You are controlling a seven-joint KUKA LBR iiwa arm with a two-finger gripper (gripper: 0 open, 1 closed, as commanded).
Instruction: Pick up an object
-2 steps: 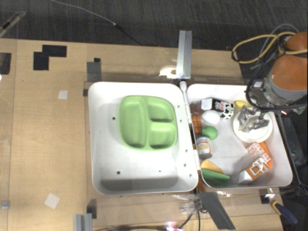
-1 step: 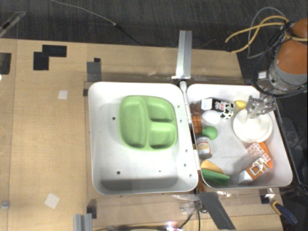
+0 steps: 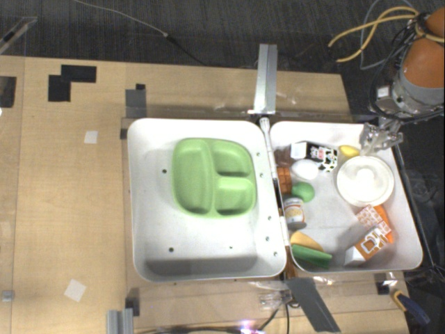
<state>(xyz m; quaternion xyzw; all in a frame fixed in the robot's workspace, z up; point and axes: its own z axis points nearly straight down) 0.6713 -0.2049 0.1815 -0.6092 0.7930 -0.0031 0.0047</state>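
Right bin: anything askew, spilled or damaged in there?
Nothing spilled or visibly damaged. The right bin is crowded: the orange carton lies tilted near the white bowl, and small items sit jumbled along the divider. The green tray lies slightly askew in the left bin. The gripper is at the right bin's far edge.

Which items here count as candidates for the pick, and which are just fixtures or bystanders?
Job in hand:
gripper, above the right bin's far corner
white bowl
orange carton
small jar
green round piece
black-and-white box

Lying about:
green divided tray in the left bin
right bin
yellow cables
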